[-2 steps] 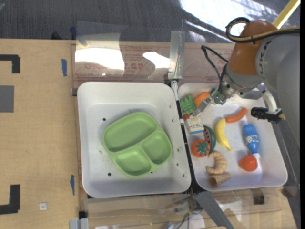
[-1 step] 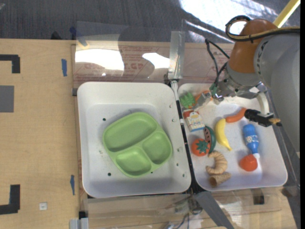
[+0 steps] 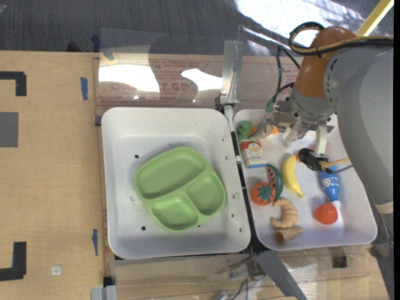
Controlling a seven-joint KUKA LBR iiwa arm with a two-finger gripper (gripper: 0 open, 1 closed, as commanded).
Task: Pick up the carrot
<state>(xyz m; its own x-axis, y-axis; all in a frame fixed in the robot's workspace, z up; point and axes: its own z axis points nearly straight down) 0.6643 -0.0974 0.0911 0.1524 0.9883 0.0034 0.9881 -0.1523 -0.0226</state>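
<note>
Carrot (image 3: 270, 129), partly hidden, lies at the far end of the right bin (image 3: 362, 230), just beside the pincer (image 3: 307, 136). Pincer state: cannot tell. Judged a light, stiff, smooth toy; grip across its thicker middle.

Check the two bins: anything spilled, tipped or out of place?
Nothing stands out. The green three-compartment plastic plate sits flat but angled in the left white bin; the toy foods, such as the yellow banana, lie loose inside the right white bin.
</note>
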